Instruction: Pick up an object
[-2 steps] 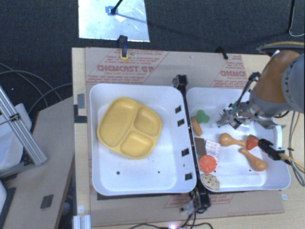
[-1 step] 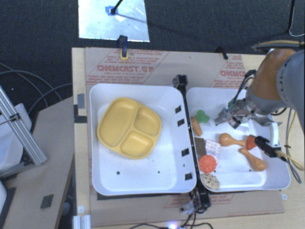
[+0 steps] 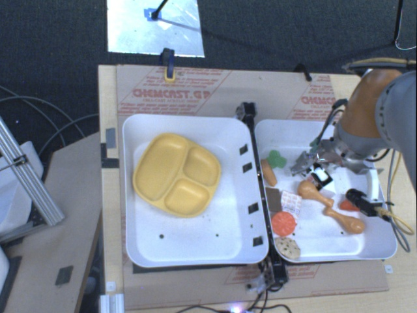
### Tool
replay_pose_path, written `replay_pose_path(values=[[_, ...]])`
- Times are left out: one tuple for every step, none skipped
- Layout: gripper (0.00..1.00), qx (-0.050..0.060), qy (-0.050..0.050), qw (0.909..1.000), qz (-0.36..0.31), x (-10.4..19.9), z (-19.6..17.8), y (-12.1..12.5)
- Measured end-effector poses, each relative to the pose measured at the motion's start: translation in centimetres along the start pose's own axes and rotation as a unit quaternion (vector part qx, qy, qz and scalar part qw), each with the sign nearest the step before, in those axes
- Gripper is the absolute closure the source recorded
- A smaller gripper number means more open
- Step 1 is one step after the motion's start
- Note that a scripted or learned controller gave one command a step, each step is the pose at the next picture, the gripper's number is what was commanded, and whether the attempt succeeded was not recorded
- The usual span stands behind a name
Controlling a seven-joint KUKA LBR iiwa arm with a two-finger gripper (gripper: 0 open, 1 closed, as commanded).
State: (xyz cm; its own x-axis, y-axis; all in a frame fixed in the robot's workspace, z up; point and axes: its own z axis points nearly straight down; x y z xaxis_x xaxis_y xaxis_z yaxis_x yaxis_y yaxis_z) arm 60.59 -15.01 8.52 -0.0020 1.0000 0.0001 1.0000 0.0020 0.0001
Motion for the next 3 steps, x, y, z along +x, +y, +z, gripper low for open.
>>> replay_pose_path(values=[[0.0, -0.002, 0.0, 1.0, -0.002, 1.5, 0.0, 1.1], [0.0, 0.002, 0.001, 1.0, 0.001, 4.2, 0.1, -10.6], [1.0, -0.004, -0.001, 1.0, 0.001, 4.1, -1.2, -10.1]])
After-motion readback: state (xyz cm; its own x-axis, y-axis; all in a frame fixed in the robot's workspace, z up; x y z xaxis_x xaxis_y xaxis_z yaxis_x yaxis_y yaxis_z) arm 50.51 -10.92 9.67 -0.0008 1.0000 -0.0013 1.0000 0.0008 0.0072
